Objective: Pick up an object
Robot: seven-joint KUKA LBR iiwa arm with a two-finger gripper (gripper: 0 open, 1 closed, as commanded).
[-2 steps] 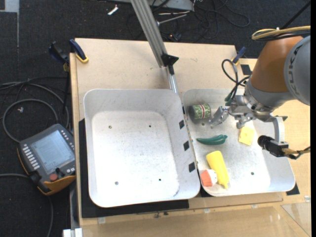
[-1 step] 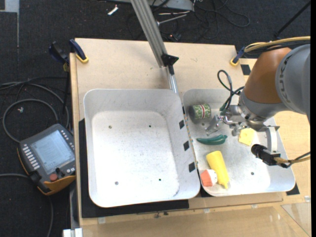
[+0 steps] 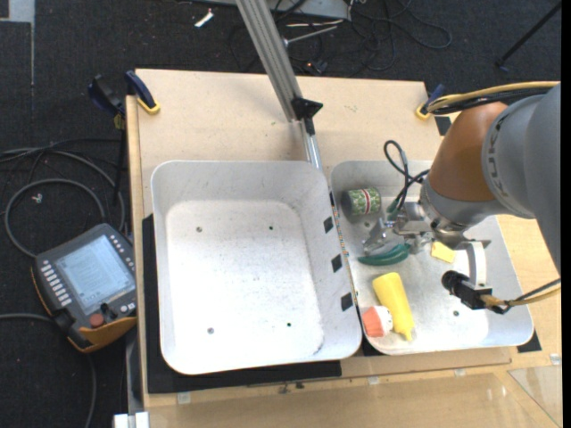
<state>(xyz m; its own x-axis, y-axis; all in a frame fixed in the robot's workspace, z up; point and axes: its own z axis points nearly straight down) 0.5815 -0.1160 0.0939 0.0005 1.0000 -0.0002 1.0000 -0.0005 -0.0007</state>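
The gripper (image 3: 385, 232) hangs low in the right bin (image 3: 508, 328) at the frame's centre right, just above a green object (image 3: 385, 255); whether its fingers are open or closed I cannot tell, so nothing looks lifted yet.

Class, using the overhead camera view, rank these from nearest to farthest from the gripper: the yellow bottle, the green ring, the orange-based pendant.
From the gripper:
1. Green ring, right bin, just below it.
2. Yellow bottle, right bin, lower down.
3. Pendant, far left, off the bench.
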